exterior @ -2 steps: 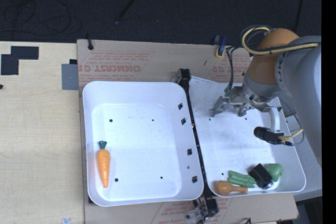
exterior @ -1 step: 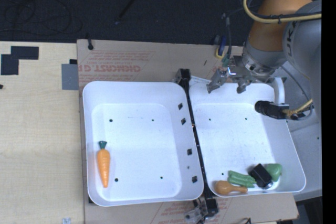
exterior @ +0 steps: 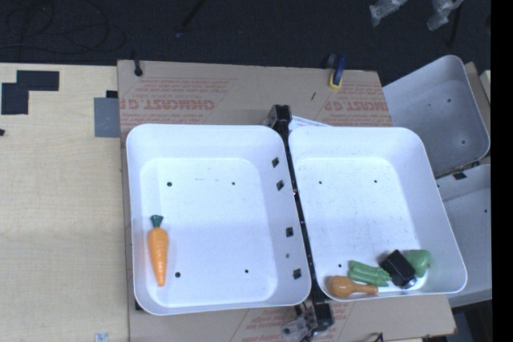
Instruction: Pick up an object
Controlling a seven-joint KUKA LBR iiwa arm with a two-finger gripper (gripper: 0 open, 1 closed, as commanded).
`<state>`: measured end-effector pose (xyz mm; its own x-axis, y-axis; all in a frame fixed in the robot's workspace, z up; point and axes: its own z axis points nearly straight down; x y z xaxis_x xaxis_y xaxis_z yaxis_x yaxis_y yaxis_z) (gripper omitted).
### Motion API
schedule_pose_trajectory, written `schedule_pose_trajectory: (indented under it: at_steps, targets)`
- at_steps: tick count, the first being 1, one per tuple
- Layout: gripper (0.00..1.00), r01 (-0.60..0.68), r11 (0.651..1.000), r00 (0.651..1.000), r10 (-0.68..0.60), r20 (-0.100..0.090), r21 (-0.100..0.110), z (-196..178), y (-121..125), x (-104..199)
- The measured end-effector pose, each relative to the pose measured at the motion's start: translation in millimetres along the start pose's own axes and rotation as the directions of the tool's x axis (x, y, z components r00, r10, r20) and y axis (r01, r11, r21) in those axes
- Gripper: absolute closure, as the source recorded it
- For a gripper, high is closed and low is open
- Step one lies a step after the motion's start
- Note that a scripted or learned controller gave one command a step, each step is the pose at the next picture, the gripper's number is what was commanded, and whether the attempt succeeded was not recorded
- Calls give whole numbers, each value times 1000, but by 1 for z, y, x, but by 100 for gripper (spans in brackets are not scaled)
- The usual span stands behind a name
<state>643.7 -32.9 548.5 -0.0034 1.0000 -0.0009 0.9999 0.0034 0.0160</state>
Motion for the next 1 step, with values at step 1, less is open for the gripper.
schedule_pose_trajectory:
  at_steps: [1]
  targets:
    - [100, 3, 1000, 1000, -3, 0, 23, 1, 1, 0]
